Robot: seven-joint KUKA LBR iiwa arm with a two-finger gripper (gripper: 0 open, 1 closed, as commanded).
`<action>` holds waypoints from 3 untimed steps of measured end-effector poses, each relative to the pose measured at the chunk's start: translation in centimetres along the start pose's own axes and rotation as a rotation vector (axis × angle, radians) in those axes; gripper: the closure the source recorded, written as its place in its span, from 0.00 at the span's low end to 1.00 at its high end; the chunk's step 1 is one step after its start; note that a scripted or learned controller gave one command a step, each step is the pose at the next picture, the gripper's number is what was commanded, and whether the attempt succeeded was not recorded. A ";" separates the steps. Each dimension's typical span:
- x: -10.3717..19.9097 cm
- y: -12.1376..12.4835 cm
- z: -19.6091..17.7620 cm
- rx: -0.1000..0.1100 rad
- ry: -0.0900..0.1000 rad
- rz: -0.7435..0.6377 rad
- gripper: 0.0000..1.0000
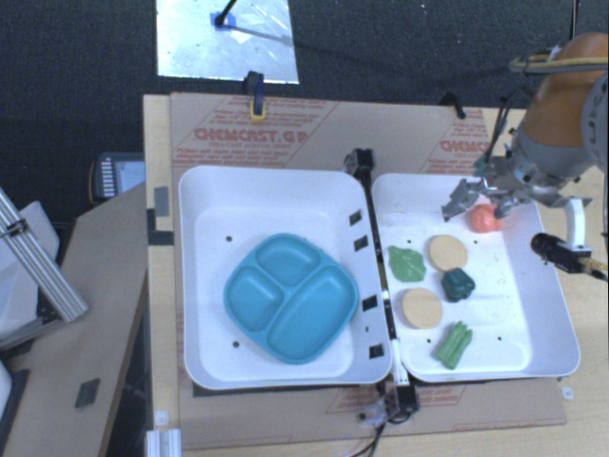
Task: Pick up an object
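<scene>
In the right bin [547, 350] lie several small toy foods. A salmon-red round piece [484, 220] sits near the far edge. Two tan discs [447, 252] [421, 307], a green leafy piece [406, 263], a dark teal lump [458, 284] and a green ridged piece [454, 344] lie in front of it. My gripper [479, 201] hangs over the far part of this bin, directly above the red piece. Its fingers are spread open and hold nothing.
The left bin [205, 255] holds a blue divided plate [290, 298]. A black divider [371, 255] runs between the bins. The arm's grey and orange body [561, 112] comes in at the upper right. A black cable fitting [561, 251] sits over the right bin's right rim.
</scene>
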State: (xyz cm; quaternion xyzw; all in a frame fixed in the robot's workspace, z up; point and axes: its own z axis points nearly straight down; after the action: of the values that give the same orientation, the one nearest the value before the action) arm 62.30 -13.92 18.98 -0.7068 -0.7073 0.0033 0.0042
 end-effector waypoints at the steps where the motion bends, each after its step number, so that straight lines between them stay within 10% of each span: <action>1: 0.0 0.3 -0.7 -0.012 -0.002 -0.002 0.00; 3: -1.1 0.0 10.6 -0.007 -0.001 -0.001 0.00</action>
State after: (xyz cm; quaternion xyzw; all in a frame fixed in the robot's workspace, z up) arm 62.17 -15.01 8.43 -0.7066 -0.7076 0.0011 0.0016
